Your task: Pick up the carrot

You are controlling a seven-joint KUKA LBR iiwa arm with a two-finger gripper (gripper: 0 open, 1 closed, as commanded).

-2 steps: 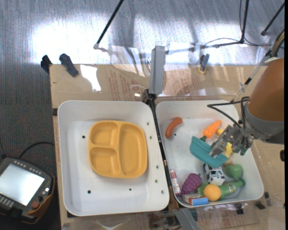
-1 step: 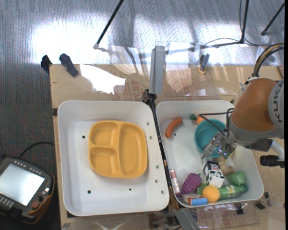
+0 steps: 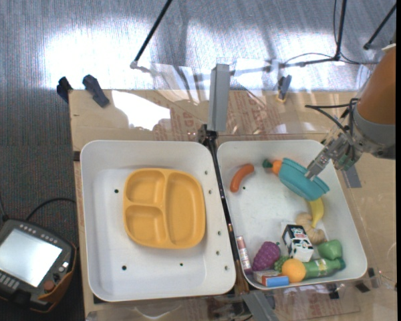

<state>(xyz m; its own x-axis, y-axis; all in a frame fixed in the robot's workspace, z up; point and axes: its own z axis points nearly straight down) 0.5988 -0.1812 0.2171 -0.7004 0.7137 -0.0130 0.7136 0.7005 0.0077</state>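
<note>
Two bins sit side by side on the bench: the left bin [image 3: 93, 179] holds a divided plate [image 3: 164, 207] near its centre. In the right bin [image 3: 254, 151], the sausage [image 3: 241, 176] lies at rear left, the carrot [image 3: 272, 166] just right of it, touching the bowl [image 3: 303, 178]. The gripper [image 3: 315, 172] is over the bowl; the banana [image 3: 316, 211] lies in front of the bowl, and the grapes [image 3: 266, 255], carton [image 3: 297, 240] and orange [image 3: 293, 270] cluster along the front wall.

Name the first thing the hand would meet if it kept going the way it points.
Probably the teal dish right under the hand; the carrot lies just beyond it. Depth is unclear.
</note>
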